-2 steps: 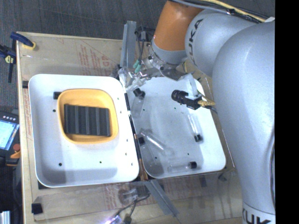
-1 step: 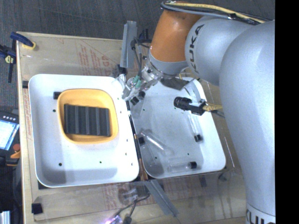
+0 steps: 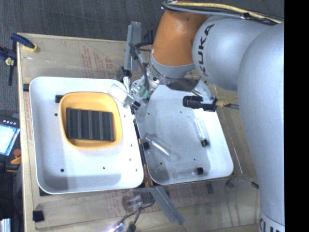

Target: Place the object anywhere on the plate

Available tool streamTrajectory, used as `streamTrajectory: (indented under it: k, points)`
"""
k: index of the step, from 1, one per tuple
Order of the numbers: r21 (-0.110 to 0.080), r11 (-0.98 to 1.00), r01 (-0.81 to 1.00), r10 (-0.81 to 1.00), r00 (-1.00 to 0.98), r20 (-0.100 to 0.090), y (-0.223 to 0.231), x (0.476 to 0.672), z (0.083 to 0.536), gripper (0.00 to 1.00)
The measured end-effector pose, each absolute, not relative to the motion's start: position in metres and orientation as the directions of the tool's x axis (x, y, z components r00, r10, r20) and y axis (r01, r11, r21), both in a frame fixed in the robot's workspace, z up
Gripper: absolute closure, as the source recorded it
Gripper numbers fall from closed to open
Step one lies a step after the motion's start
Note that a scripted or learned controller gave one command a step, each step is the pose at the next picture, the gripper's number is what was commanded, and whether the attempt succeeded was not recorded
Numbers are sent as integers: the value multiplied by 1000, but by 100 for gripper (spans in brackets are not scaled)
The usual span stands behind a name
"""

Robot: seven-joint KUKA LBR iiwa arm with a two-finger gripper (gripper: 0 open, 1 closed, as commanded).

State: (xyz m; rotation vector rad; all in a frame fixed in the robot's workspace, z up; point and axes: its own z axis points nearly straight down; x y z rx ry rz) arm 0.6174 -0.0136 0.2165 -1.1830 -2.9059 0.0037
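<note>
Hovering at the seam between the bins, the gripper (image 3: 131, 94) pinches a clear tube (image 3: 117, 92) whose length points left toward the yellow plate (image 3: 72, 102) just beside it

A light wooden table (image 3: 72, 52) stands on dark grey carpet (image 3: 72, 8). Blue clamps (image 3: 23, 41) grip the table's far left corner; a small lit screen (image 3: 7, 137) sits left of it.

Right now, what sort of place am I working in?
Probably a robotics lab test cell, not a kitchen: a KUKA arm reaches over two white bins on a plywood bench, with clamps at its edge and a yellow plate.
</note>
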Motion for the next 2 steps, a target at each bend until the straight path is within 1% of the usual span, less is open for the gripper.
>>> streamTrajectory:
  k: [1, 2]
  points:
    - [-3, 905, 425, 425, -905, 5, -8, 601, 209, 100]
    - [-3, 905, 426, 426, -905, 4, -8, 601, 210, 0]
